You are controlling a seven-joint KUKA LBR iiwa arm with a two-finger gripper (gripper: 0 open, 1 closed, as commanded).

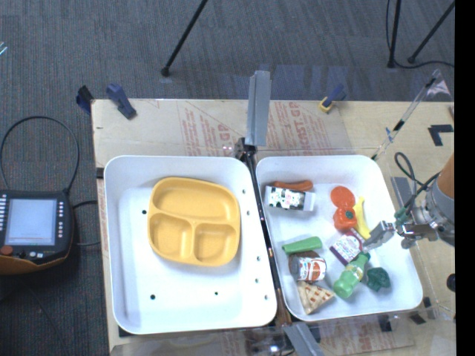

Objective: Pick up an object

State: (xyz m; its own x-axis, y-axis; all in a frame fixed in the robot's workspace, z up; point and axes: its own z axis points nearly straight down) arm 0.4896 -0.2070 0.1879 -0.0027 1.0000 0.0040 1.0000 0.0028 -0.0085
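Down at the front edge of the right bin [404, 291] sits a toy pizza slice [317, 297], and just behind it a small can [307, 267], a green bottle [351, 276] and a dark green lump [378, 278] that I can't identify. Further back there's a green wedge-shaped block [302, 244], a purple packet [345, 248], a red tomato-ish thing [343, 206] next to a yellow banana-like piece [361, 215], a black-and-white carton [288, 198] and a hot dog [291, 185]. The left bin [126, 288] just has a yellow divided plate [195, 221].

The gripper [380, 233] comes in from the right, hanging over the purple packet and the top of the green bottle. Honestly can't tell whether its fingers are spread or closed from this angle, and nothing is visibly between them.

My guess is the bottle or packet is the target. All of this looks like light plastic play food, so weight's a non-issue. The bottle looks stiff but smooth and round, probably slippery, so I'd pinch across its body mid-length. The packet is flat and maybe soft, so harder to get fingers under.
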